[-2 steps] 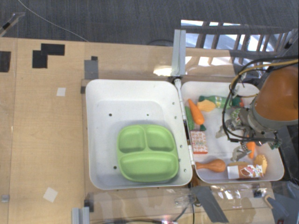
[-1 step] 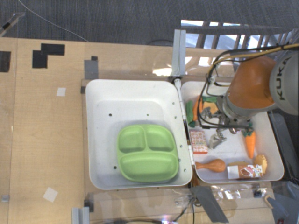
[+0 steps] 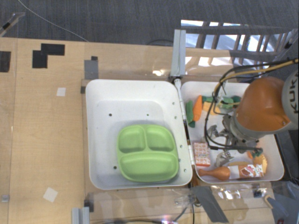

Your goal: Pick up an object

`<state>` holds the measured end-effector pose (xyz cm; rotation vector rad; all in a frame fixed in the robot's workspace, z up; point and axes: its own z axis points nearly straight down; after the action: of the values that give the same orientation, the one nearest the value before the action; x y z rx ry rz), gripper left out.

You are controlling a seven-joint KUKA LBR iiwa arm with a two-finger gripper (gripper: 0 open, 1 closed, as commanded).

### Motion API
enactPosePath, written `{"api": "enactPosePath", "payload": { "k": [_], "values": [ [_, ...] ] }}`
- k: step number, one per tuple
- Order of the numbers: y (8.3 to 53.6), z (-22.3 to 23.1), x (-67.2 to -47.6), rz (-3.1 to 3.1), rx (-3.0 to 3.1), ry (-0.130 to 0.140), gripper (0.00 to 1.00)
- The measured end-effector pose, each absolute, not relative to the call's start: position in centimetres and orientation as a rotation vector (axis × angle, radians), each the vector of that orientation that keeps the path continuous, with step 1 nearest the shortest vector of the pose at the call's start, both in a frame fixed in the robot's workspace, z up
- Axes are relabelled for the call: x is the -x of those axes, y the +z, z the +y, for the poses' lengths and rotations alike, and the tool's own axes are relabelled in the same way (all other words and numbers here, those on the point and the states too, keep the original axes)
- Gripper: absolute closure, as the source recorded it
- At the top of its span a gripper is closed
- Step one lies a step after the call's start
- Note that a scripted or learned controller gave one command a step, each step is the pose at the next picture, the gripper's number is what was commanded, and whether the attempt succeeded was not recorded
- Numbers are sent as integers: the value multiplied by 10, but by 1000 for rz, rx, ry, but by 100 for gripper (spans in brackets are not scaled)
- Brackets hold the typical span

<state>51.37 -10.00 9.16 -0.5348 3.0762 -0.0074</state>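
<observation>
The right bin (image 3: 187, 139) holds several toy foods. An orange carrot (image 3: 198, 107) lies beside a green vegetable (image 3: 189, 111) at its far left. A small red and white box (image 3: 201, 154) sits near the front left, with a brown drumstick (image 3: 217, 173) just in front of it. A red and white carton (image 3: 252, 171) lies at the front right. My gripper (image 3: 223, 157) hangs low over the bin's front middle, under the orange wrist band (image 3: 261, 106), just above the drumstick and right of the box. The arm hides the bin's centre.
The left bin (image 3: 100, 125) holds a green divided plate (image 3: 147, 152) toward its front. A metal post (image 3: 177, 52) stands behind the wall between the bins. Black cables (image 3: 224, 78) loop over the right bin's back. Bare wooden bench (image 3: 42, 139) lies to the left.
</observation>
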Motion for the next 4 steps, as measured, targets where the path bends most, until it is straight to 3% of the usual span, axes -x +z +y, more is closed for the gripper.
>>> {"api": "enactPosePath", "payload": {
  "k": [2, 3, 4],
  "values": [
    [88, -88, -647, 3118, 268, -1, 0],
    [103, -87, -651, 3104, 274, -3, 100],
    [257, -90, -659, 3066, 556, -10, 100]
  ]
}}
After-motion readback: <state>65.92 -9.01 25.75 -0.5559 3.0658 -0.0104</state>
